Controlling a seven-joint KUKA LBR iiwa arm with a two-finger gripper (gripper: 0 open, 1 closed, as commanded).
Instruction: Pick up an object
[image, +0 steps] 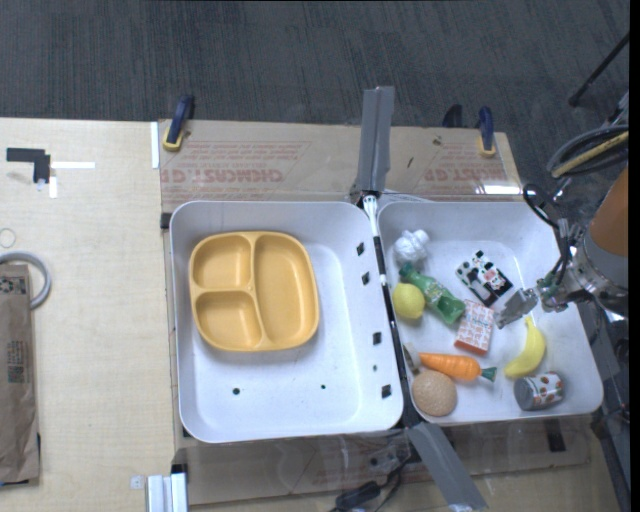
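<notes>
Arm reaches in from the right, gripper (528, 303) low over the right bin (572, 345), fingers spread and holding nothing, just above the banana (529, 352).

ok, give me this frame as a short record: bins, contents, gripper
left bin: holds a yellow tray with three compartments
right bin: lemon, carrot, banana, can, green bottle, cow toy, small box, tan ball, white object
gripper: above the right bin, just above the banana's top end, between the cow toy and the banana
held: nothing visible between the fingers
</notes>
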